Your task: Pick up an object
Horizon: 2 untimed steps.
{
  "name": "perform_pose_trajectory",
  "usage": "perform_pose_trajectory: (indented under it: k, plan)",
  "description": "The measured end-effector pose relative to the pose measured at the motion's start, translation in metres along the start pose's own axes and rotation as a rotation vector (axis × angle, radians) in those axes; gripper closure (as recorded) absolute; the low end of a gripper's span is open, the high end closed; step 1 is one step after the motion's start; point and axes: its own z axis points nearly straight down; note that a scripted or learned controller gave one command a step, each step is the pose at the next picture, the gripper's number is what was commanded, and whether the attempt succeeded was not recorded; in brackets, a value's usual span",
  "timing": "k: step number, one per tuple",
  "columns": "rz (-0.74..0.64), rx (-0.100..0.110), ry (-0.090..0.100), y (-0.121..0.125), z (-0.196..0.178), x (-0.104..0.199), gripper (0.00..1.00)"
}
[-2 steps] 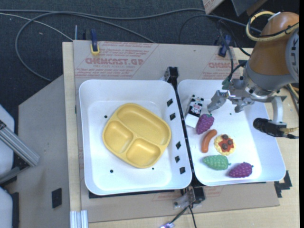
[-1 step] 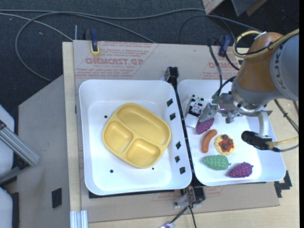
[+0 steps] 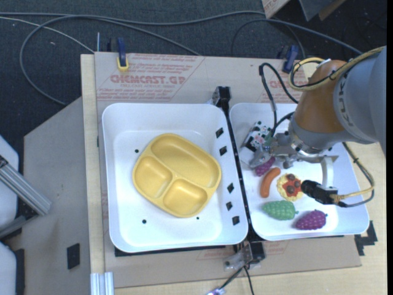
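A yellow three-compartment plastic plate (image 3: pixel 177 174) is lying in the left white bin (image 3: pixel 116 165). Right of that plate, the right white bin (image 3: pixel 350 226) is holding an orange sausage (image 3: pixel 269 182), green grapes (image 3: pixel 279 210) and purple grapes (image 3: pixel 310 219). I cannot tell the hand's (image 3: pixel 288 160) state.

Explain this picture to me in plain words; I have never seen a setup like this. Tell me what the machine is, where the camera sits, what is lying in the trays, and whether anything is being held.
The picture comes from one camera fixed above a bench, looking down at a slant. The big grey shape with the orange band is a robot arm reaching in from the right. Its gripper, a two-finger claw, sits low over the right bin; I cannot tell from here whether it is open or shut, and nothing is visibly held.

Two shallow white bins lie side by side. The left bin holds a yellow divided plate. The right bin holds small toy foods: an orange sausage, a green bunch of grapes, a purple bunch of grapes, and a yellow and red piece I cannot name. A small purple item lies beside the gripper.
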Motion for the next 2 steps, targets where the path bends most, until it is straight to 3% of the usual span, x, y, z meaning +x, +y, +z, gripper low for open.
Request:
perform_pose_trajectory:
  k: [1,2]
  plan:
    - [0.001,-0.005,0.000,0.001,-0.014,0.000,1.00]
    - [-0.001,-0.012,-0.003,0.010,-0.074,0.000,1.00]
